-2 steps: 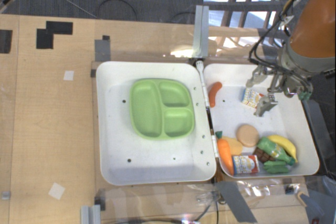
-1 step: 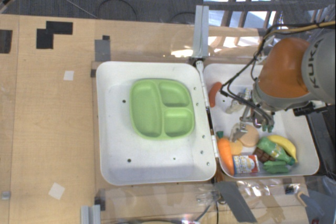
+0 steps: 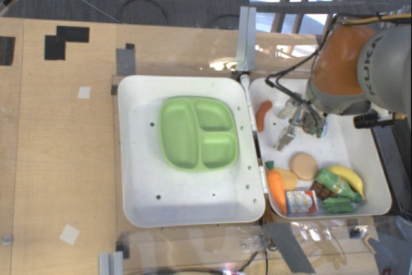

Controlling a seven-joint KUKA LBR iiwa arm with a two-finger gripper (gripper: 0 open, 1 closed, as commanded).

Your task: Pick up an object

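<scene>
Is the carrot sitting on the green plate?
No, the carrot lies in the right bin beside the other food, while the green plate is in the left bin.

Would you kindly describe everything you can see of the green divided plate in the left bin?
The green plate is a pale green, matte, plastic-looking tray with rounded corners and three compartments: one long section on its left and two smaller ones stacked on its right. It lies flat and upright, slightly rotated, near the middle of the left white bin, resting on the bin floor. Nothing sits in its compartments and nothing else touches it; the pincer is over the other bin.
</scene>
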